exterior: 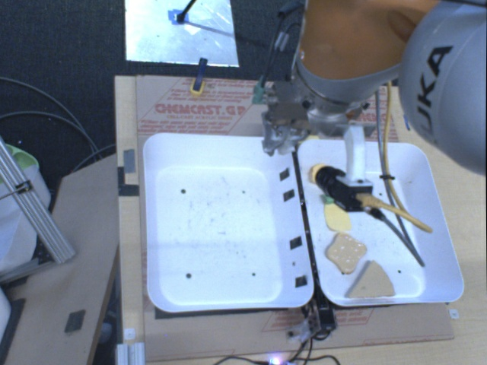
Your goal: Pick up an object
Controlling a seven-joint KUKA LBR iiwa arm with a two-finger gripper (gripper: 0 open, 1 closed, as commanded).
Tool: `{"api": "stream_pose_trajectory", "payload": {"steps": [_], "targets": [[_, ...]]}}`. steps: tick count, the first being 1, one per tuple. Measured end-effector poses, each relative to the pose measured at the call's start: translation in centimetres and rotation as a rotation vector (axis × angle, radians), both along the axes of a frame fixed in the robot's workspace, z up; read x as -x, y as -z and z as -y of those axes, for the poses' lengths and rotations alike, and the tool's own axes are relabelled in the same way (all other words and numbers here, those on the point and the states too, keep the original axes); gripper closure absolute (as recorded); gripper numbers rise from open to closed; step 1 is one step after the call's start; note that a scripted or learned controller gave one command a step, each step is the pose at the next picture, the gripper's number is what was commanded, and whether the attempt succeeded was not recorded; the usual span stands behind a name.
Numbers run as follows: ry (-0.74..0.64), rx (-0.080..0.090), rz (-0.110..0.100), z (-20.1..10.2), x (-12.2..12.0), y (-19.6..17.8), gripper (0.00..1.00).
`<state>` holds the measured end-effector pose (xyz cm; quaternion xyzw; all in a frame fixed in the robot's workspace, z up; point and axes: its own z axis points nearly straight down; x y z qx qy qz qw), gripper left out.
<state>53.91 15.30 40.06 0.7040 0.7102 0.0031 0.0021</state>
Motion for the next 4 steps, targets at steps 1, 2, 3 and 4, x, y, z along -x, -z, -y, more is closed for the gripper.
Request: {"api": "stream_pose_trajectory", "payload": {"steps": [1, 2, 3, 4], "targets": [[0.01, 0.002, -0.011, 2.3, 5.5, 4.0, 1.0], [0.009, 0.005, -0.021, 2.6, 3.6, 24.9, 1.0], [0.008, 0.001, -0.007, 0.9, 5.3, 31.9, 1.0], [0.005, 0.001, -0.001, 0.6, -1.4, 31.5, 1.0]]}}
